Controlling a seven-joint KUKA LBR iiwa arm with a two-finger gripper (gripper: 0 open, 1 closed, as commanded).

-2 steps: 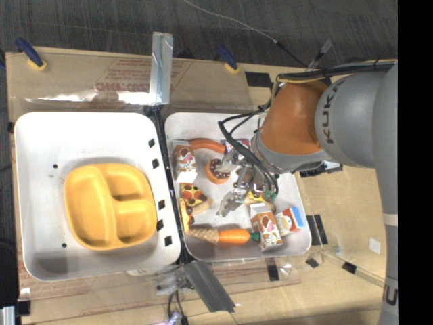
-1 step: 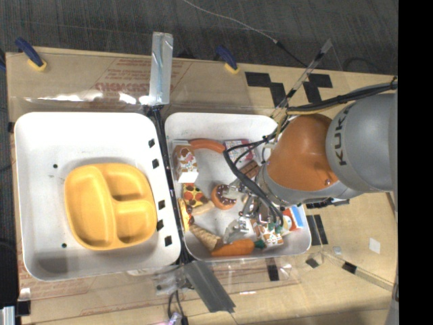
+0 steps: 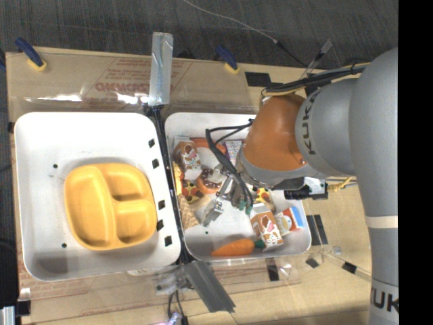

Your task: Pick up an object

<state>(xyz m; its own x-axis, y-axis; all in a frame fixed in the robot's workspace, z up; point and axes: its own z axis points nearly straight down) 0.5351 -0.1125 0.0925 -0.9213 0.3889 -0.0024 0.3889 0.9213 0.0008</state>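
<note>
My gripper (image 3: 218,205) hangs low over the middle of the right bin (image 3: 203,122), reaching in from the right under the orange band. Its metal fingers (image 3: 212,212) point down-left among the clutter. An orange carrot (image 3: 233,248) lies along the bin's near wall. A small printed carton (image 3: 268,228) sits to the carrot's right. Another printed packet (image 3: 187,157) and several small toy foods (image 3: 191,189) lie along the bin's left side, next to the fingers. I see nothing clearly between the fingers.
The left bin (image 3: 40,134) holds a yellow divided tray (image 3: 109,204). A black divider (image 3: 164,181) runs between the two bins. The arm's body covers the right bin's far right part. Blue clamps (image 3: 30,53) hold the cardboard at the bench's back edge.
</note>
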